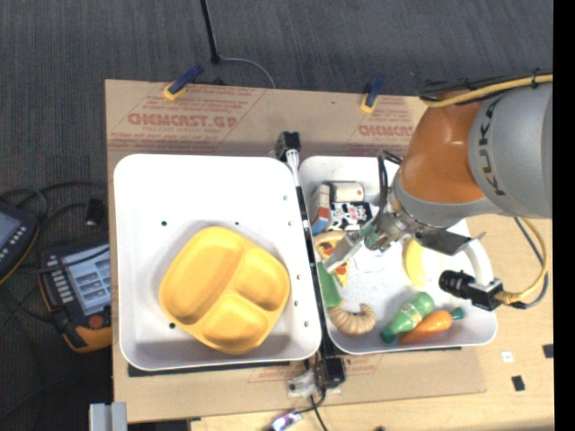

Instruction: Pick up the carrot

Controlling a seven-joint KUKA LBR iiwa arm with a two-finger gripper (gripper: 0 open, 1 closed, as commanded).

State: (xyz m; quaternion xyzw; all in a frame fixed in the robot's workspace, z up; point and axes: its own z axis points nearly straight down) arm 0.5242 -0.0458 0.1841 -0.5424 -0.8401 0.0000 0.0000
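Orange carrot (429, 324): lies in the right bin (382, 285), in its near right corner, lengthwise along the near wall with its green top pointing right.
Carrot's neighbours: a green bottle-shaped toy (406, 317) touches it on the left; a tan curled piece (352, 320) lies further left along the same near wall, apart from the carrot.
Gripper (359, 245): low over the middle-left of the right bin, well apart from the carrot, which lies free with nothing of the robot on it.
Grip: cannot tell whether it is released or clenched; the view from above does not make it out.
Arm (485, 151): grey with its orange band, reaching in from the right and covering the far right part of the right bin.
Other things in the right bin: a small printed box (346, 212) near the far left corner; a pale yellow piece (414, 263) right of the gripper; a green piece (329, 287) against the left wall.
Left bin (135, 178): holds a large yellow moulded tray (225, 287) with three hollows, set toward the near side.
Bench: both bins sit on a brown cardboard sheet (180, 119), pinned at its far edge by two blue-and-yellow clamps (182, 83).
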